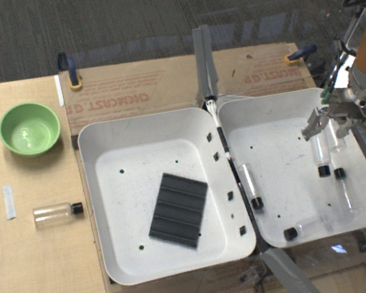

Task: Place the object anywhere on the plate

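the left bin (118, 257) holds a dark ribbed plate (178, 210), lying flat and turned at a slant near the bin's middle. the right bin (262, 122) holds four clear vials with black caps: one (250, 184) along its left wall, one (308, 228) near the front wall, and two (321, 154) (343, 188) toward the right side. the pincer (325, 120) hangs over the right bin's upper right part, just above the rightward vials; whether it is apart or together cannot be told. on the bench (39, 284) to the left stand a green bowl (30, 129) and a clear bottle (58, 212) on its side.
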### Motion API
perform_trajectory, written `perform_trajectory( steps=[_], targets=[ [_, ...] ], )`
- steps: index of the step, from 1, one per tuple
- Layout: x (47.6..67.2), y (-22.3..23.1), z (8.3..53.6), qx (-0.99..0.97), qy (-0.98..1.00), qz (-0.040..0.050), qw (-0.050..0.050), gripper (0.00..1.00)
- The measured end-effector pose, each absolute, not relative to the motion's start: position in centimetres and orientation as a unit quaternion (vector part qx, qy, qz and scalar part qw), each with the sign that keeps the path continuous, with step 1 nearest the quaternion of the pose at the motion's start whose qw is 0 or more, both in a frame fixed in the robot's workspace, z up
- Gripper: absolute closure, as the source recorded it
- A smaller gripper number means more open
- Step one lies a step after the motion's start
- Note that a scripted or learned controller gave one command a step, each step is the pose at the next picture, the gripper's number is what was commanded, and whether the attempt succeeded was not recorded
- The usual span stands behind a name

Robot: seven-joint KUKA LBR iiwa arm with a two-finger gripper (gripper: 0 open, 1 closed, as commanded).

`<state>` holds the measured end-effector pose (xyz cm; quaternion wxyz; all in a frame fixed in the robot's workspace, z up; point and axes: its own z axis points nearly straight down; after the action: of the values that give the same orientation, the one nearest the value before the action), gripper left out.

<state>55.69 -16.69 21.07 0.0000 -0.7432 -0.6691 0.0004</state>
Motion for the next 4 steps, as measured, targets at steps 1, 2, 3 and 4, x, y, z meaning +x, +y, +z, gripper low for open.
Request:
perform_trajectory(
  steps=[1, 2, 3, 4],
  targets=[
    [47.6, -10.5, 16.4, -0.658, -0.753, 0.0015, 0.002, 1.00],
    [53.3, -3.7, 19.0, -0.632, -0.775, 0.0012, 0.001, 1.00],
    [62.4, 6.1, 19.0, -0.623, -0.783, 0.0018, 0.000, 1.00],
    [55.3, 12.0, 13.4, -0.636, -0.772, 0.0028, 0.001, 1.00]
  ],
)
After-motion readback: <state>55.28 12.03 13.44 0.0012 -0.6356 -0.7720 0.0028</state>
